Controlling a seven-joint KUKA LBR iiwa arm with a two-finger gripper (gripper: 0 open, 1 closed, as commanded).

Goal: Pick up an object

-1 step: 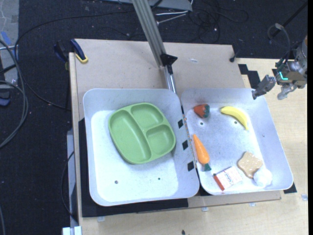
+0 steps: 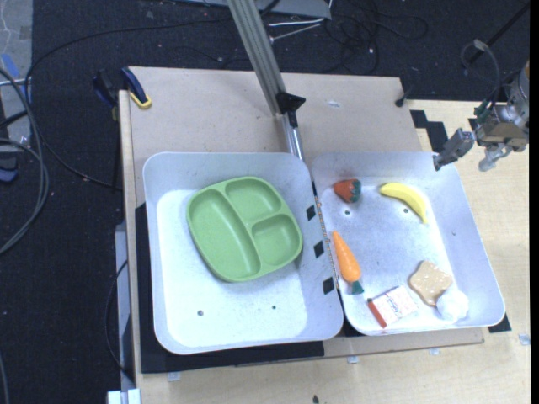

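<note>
Banana (image 2: pixel 405 199): the likeliest object for the pick as I judged it, a yellow toy fruit lying flat near the far edge of the right bin (image 2: pixel 472 251), curved, with its near tip pointing toward the bin's right side. I recorded it as probably light, stiff plastic with a smooth and somewhat slippery skin; my advice was a pinch across the thick middle of the curve, not at either tapering end.

Other contents of the right bin, as I logged them:
- strawberry (image 2: pixel 346 190), red with a green cap, near the far-left corner, just left of the banana and apart from it.
- carrot (image 2: pixel 345 259), orange, lying along the left edge, green end toward the near side.
- red and white box (image 2: pixel 393 305), flat, near the near edge.
- bread slice (image 2: pixel 429 282), tan, just right of the box, toward the near-right corner.
- white lump (image 2: pixel 453 306), at the near-right corner, touching or almost touching the bread; what it was I could not tell.

Left bin (image 2: pixel 168 310): one green divided plate (image 2: pixel 244 227), three compartments, nothing in them.

Gripper (image 2: pixel 478 148): hanging outside the right bin, beyond its far-right corner, well apart from the banana. Its two fingers looked spread, with nothing between them.
</note>
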